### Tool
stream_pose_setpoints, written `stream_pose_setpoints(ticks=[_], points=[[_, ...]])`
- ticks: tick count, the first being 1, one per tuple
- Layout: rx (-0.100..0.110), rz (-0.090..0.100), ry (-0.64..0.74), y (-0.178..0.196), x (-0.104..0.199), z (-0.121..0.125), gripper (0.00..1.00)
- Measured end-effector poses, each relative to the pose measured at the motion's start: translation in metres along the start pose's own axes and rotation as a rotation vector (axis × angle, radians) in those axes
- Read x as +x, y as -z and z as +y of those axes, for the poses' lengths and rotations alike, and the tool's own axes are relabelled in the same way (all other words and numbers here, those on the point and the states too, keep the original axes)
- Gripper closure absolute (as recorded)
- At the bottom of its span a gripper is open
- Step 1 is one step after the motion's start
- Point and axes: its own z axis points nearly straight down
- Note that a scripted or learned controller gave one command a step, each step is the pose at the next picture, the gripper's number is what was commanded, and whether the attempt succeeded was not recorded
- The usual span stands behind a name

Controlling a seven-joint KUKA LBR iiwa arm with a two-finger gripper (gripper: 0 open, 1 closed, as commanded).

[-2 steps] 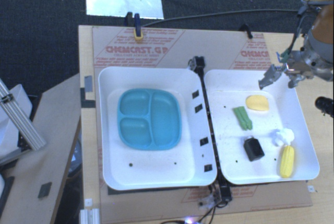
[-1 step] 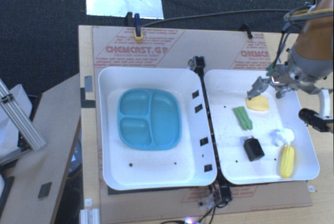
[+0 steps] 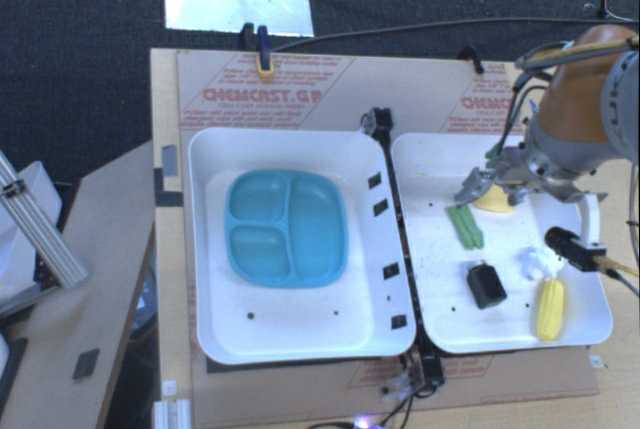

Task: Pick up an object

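The right bin (image 3: 430,317) holds several small objects. A green pod (image 3: 465,226) lies near its middle, with a black block (image 3: 486,284) in front of it. Toward the front right corner lies a yellow corn cob (image 3: 549,308), and a small white piece (image 3: 536,264) sits just behind it. A pale yellow object (image 3: 496,201) lies at the back, partly hidden under the arm. My gripper (image 3: 476,187) hangs low over the back of this bin, right beside the pale yellow object and just above the top end of the green pod.
The left bin (image 3: 215,317) carries a blue divided plate (image 3: 287,227). A black ridge with clips (image 3: 392,237) separates the two bins. The grey and orange arm (image 3: 580,107) covers the right bin's back right corner, and a black fitting (image 3: 570,248) juts out below it.
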Motion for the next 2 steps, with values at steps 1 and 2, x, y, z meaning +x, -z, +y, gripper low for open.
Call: stream_pose_setpoints(ticks=[1, 2], points=[[0.0, -0.001, 0.0, -0.061, -0.006, -0.001, 0.0], [-0.008, -0.002, 0.0, -0.046, -0.006, 0.002, 1.0]])
